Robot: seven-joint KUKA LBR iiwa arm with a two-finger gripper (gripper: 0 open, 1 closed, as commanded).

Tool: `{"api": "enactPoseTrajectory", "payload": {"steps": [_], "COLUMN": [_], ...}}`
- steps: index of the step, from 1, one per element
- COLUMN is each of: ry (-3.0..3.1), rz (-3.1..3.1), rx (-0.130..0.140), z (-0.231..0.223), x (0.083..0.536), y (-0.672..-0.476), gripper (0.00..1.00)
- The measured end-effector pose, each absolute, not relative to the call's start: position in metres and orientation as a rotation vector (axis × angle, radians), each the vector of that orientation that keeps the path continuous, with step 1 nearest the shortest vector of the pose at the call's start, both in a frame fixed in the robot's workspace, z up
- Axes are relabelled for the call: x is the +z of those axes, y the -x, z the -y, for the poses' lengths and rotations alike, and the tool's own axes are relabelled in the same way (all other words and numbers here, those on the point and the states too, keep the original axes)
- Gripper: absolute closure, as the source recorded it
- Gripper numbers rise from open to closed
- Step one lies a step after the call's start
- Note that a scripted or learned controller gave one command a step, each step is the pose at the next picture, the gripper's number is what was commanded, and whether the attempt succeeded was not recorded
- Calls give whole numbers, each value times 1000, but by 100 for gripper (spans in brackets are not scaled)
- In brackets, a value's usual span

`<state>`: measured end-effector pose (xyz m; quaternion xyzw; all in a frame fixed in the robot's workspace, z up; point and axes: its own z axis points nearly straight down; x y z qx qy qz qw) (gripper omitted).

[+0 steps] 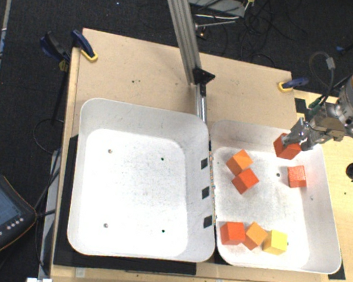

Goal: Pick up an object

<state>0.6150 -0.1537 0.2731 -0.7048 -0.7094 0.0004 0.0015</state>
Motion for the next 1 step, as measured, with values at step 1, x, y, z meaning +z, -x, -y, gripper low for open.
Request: {"api": "enactPoseTrajectory", "payload": {"steps": [1], "ry": [2210], "rz": [2228], "rx": [0], "z": [96], "x": [269], "y": [-610], "gripper": [100]}}
